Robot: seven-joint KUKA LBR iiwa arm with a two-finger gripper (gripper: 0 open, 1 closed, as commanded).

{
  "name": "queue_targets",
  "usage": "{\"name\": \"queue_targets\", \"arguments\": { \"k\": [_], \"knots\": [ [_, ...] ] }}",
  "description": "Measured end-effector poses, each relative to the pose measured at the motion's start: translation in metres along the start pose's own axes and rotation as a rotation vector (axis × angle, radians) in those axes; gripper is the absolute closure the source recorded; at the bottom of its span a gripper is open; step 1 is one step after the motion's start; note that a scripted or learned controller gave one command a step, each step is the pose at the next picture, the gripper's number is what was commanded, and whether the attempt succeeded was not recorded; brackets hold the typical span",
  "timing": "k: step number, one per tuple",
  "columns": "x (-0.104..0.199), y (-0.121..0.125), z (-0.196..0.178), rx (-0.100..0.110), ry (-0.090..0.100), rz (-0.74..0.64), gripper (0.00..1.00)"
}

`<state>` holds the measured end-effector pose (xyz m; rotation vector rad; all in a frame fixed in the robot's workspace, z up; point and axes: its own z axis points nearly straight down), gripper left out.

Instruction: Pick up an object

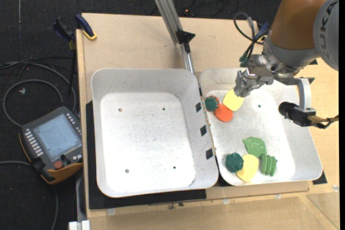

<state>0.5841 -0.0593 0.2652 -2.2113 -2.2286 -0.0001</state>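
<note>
My gripper (241,89) hangs over the back left part of the right bin (280,116). A pale yellow object (233,100) lies right at its tip, touching it in this view. I cannot tell whether the yellow object is gripped or rests on the bin floor. The yellow object overlaps an orange object (223,113), and a small dark green and red piece (211,103) sits just left of them, by the bin's wall.
Near the right bin's front edge lie a dark green lump (234,161), a yellow piece (249,167), a green leaf shape (254,145) and a green ridged piece (268,165). The left bin (108,83) stands beside it. A metal pole (167,8) slants across the back.
</note>
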Motion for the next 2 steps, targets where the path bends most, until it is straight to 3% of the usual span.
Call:
{"name": "queue_targets", "arguments": {
  "k": [1,2],
  "knots": [
    [0.051,0.009,0.007,-0.001,0.000,0.000,1.00],
    [0.105,0.002,0.004,0.000,0.001,-0.001,1.00]
  ]
}}
